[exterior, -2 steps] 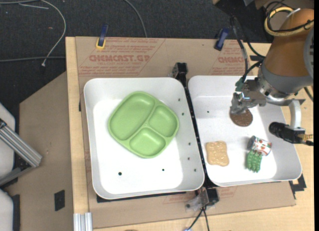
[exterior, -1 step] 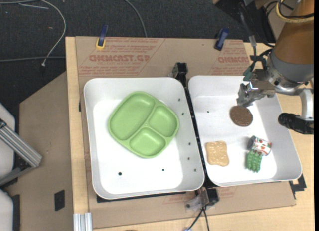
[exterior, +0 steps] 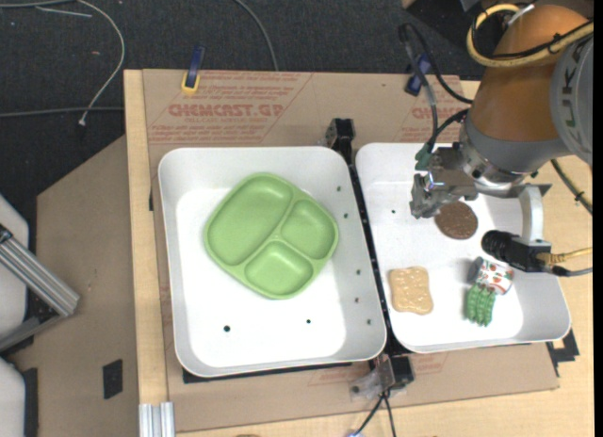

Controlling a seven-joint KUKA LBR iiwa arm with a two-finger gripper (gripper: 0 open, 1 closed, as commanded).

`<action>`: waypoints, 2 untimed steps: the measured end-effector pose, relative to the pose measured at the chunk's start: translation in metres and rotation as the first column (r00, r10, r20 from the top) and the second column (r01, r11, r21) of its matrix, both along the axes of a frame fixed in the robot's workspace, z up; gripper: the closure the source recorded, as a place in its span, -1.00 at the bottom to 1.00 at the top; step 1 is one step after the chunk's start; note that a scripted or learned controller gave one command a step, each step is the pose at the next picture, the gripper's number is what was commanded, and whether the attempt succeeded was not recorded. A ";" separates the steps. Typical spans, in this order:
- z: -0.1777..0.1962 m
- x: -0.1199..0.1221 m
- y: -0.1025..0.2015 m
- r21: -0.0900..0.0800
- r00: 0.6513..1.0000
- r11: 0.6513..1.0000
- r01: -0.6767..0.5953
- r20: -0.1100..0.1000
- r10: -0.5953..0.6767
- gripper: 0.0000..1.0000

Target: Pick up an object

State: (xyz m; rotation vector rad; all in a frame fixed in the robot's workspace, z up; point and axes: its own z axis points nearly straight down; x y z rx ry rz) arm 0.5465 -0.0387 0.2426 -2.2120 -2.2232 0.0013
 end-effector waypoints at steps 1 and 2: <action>-0.003 -0.018 0.046 -0.001 1.000 1.000 0.001 0.000 -0.001 1.00; -0.001 -0.023 0.100 -0.001 1.000 1.000 -0.001 0.002 0.001 1.00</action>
